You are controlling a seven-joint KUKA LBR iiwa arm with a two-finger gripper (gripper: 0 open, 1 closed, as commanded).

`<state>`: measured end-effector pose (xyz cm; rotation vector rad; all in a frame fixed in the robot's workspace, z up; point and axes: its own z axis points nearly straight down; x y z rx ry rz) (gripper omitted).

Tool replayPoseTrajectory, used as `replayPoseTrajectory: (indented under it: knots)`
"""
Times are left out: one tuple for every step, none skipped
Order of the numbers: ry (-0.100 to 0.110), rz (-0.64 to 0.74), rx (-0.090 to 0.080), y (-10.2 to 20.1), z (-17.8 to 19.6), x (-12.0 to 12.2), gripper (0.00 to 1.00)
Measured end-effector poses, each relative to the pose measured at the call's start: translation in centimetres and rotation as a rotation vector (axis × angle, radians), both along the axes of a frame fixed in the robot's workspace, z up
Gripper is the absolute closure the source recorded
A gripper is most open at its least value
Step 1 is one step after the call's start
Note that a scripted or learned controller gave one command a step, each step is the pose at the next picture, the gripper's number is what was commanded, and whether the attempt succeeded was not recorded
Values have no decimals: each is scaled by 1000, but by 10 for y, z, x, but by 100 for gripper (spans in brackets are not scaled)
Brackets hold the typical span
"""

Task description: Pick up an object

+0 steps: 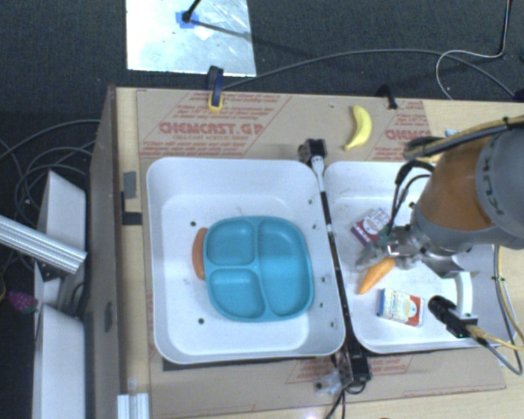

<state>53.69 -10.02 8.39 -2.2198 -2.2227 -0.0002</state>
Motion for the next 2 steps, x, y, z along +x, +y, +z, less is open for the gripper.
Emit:
replayPoseTrajectory:
  knots:
    - [-3,1,0,0,11,1,100]
    - [-4,3,0,49,101,33,100]
